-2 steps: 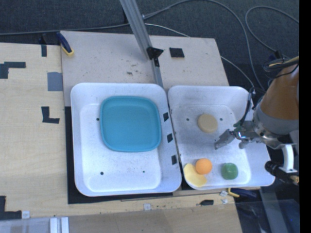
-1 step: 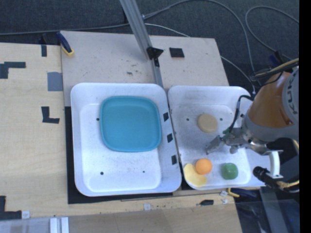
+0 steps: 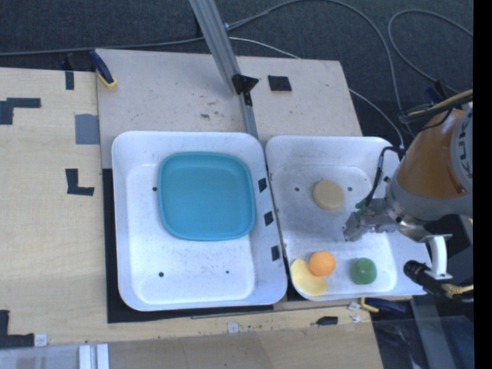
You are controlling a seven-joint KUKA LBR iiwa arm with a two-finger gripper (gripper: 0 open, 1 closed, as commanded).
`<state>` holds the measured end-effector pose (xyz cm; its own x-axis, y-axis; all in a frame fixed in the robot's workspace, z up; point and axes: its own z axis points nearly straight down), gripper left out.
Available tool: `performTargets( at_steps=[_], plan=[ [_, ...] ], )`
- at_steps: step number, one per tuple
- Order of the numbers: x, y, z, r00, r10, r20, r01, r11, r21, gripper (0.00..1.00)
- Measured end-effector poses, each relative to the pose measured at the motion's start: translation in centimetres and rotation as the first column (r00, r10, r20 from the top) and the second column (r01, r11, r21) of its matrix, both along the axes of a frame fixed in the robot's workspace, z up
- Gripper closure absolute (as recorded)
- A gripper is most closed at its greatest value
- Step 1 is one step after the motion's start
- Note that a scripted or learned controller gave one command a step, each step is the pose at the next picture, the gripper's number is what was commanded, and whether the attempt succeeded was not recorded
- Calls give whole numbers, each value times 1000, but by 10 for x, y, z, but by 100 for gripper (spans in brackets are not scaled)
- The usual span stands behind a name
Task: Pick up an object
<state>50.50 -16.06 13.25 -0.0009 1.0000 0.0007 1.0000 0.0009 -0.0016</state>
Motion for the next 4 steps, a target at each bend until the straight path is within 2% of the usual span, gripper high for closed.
performTargets(
  at_steps=[2, 3, 4],
  plan=[
    [3, 3, 73, 1000, -1, 3, 1, 1000, -1, 100],
    [-6, 60, 72, 1000, 4, 1, -4, 1000, 0, 100],
    [-9, 102, 73, 1000, 3, 1, -3, 1000, 0, 100]
  ],
)
